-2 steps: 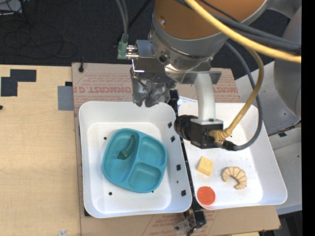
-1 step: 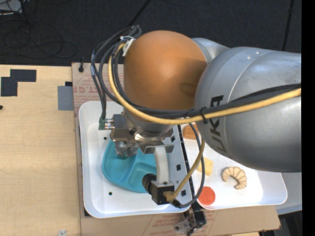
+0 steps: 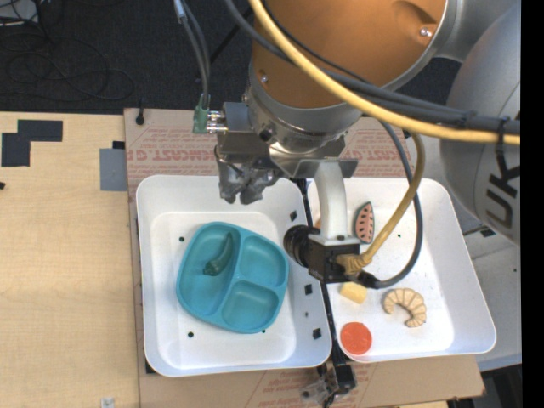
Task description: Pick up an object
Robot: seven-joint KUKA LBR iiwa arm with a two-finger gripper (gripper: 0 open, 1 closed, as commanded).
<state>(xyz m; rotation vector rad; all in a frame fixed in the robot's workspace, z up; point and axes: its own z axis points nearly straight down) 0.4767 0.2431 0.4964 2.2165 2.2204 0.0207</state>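
The gripper point(image 3: 245, 185) hangs over the left bin's point(image 3: 157, 347) far rim; I cannot tell how it is set. Coming straight down risks catching that rim. Nearest below it sits the teal plate point(image 3: 242, 300) with a small green piece point(image 3: 217, 257). Off to the right lie the watermelon slice point(image 3: 365, 221), cheese cube point(image 3: 354, 293), croissant point(image 3: 408, 305) and orange lid point(image 3: 356, 337).

Red mirrored lettering on cardboard sheet point(image 3: 170, 155), perhaps unreadable, "UK" on arm point(image 3: 501, 185)
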